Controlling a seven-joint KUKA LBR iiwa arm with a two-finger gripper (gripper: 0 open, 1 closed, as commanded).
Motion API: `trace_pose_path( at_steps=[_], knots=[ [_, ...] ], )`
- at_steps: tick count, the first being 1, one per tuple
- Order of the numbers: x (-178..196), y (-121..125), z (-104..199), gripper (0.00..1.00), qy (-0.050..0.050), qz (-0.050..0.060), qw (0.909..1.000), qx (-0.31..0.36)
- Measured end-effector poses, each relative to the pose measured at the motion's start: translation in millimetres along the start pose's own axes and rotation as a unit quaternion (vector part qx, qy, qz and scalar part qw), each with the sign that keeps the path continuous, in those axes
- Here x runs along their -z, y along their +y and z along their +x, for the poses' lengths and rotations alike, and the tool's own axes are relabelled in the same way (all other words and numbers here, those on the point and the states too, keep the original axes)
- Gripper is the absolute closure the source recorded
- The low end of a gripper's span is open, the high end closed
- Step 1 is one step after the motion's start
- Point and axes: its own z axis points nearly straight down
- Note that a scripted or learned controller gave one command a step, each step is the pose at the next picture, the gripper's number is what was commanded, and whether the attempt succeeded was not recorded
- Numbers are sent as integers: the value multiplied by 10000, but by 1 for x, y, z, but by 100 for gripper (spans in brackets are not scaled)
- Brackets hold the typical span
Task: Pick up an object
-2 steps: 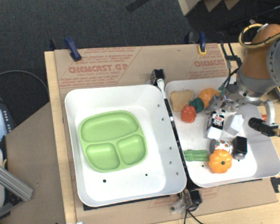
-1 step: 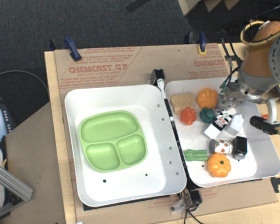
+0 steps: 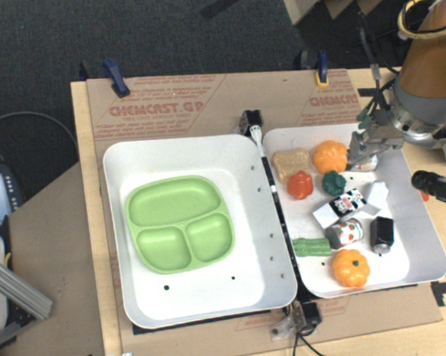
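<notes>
The right bin (image 3: 422, 261) holds several small objects. An orange round fruit (image 3: 330, 156), a tan bread piece (image 3: 291, 163), a red pepper (image 3: 300, 184) and a dark green piece (image 3: 333, 181) lie at its far end. Toward the middle sit a white-and-black packet (image 3: 346, 203), a white block (image 3: 377, 193), a black box (image 3: 382, 233) and a small red-and-white can (image 3: 349, 232). A green bean pod (image 3: 311, 245) and an orange pumpkin (image 3: 350, 268) lie near the front. My gripper (image 3: 362, 149) hangs low at the bin's far right, just right of the orange fruit.
The left bin (image 3: 123, 181) carries a green divided plate (image 3: 180, 221). Both bins rest on a cardboard sheet (image 3: 201, 98) clamped to the bench by a blue clamp (image 3: 115, 77) and another clamp (image 3: 321, 70). The arm's grey and orange body (image 3: 426, 73) overhangs the right bin's far corner.
</notes>
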Motion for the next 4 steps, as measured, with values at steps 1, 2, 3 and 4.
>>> trace_pose_path(
  at_steps=[1, 2, 3, 4],
  knots=[
    [-11, -23, 106, 100, 24, 60, 10000, 24],
    [-22, -55, 169, 100, 13, 67, 10000, 4],
    [36, -108, 224, 100, 16, 26, 10000, 16],
    [104, -105, 285, 100, 24, -2, 10000, 18]
  ],
)
